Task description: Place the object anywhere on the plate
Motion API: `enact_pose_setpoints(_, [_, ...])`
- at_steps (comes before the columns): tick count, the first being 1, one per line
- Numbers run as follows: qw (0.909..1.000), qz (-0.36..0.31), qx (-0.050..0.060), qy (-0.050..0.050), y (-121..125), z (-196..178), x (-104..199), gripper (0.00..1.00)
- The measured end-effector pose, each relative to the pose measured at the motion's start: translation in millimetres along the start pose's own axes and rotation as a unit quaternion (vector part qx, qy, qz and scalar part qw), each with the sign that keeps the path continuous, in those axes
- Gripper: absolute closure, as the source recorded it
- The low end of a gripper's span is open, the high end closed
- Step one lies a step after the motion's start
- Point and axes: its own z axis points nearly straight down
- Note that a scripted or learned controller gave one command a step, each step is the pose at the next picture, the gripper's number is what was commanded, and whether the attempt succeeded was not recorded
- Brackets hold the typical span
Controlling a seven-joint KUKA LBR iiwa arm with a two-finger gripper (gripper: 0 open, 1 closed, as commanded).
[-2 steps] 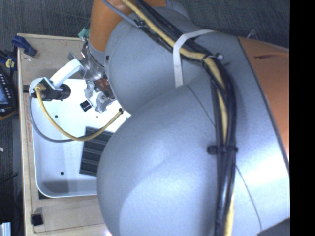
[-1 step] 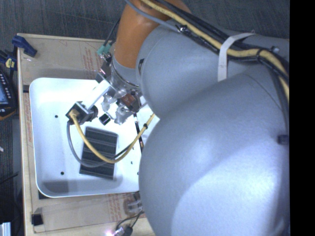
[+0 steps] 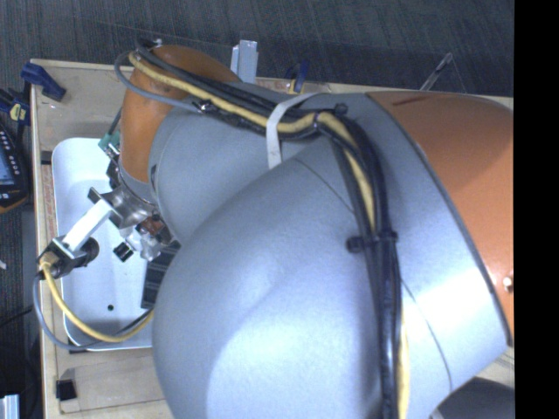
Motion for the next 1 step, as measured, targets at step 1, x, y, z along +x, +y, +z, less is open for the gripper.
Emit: enact_pose_setpoints(1, [0.9969,-0.078,-0.001,0.002,42.4,-54.7,19.5,1.00])
